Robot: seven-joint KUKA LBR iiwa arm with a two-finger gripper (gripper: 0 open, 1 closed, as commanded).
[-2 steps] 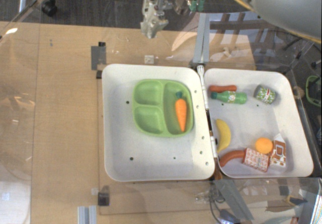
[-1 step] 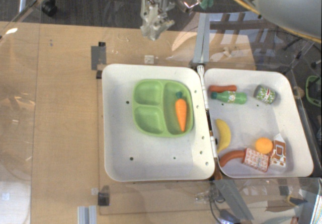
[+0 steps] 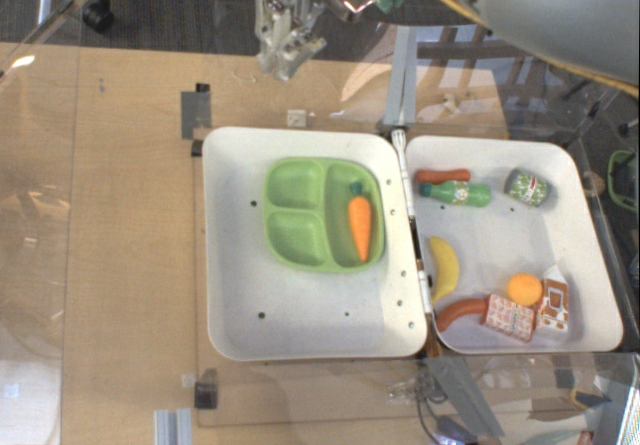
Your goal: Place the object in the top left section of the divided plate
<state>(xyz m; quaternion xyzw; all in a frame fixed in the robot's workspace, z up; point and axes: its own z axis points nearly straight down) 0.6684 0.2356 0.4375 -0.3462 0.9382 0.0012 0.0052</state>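
Observation:
A green divided plate (image 3: 300,233) rests in the left white bin (image 3: 300,333). An orange carrot (image 3: 359,221) with a green top lies in the plate's long right section; the two left sections hold nothing. My gripper (image 3: 283,51) hangs high above the bench, beyond the far edge of the left bin, with nothing visible between its fingers.
The right bin (image 3: 590,263) holds a red bottle (image 3: 443,175), a green bottle (image 3: 457,194), a small can (image 3: 528,187), a banana (image 3: 444,266), an orange (image 3: 524,289), a sausage (image 3: 458,312) and two waffle-like pieces (image 3: 510,317). A metal post (image 3: 400,83) stands behind the bins.

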